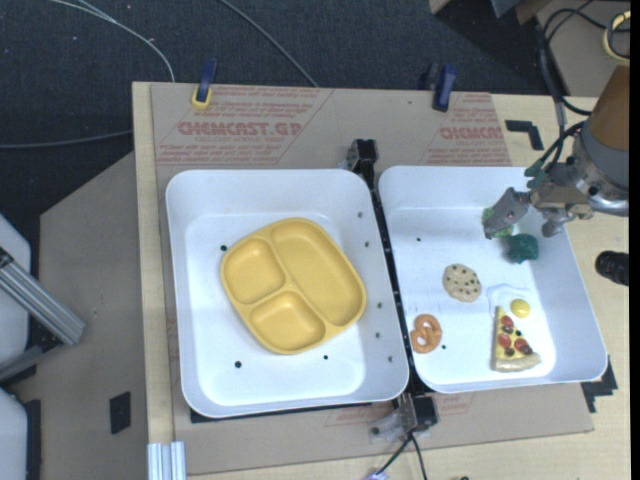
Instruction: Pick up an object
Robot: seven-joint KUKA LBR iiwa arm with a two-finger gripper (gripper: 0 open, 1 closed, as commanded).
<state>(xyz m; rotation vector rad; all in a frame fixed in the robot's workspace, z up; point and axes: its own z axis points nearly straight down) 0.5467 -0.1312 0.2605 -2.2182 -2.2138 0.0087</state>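
The right bin (575, 363) holds a round chocolate-chip cookie (461, 282), a small pretzel (426, 332), a pizza slice (513, 340) and a small green item (521, 247) near its far right side. My gripper (527, 218) hangs over the back right of this bin, just above and behind the green item. Its two fingers (500, 213) are spread apart and nothing shows between them, so it is open.
A yellow three-compartment plate (291, 284) lies in the middle of the left bin (190, 203). A black divider clamp (362, 154) sits between the bins at the back. Blue clamps (442, 85) hold the cardboard's far edge.
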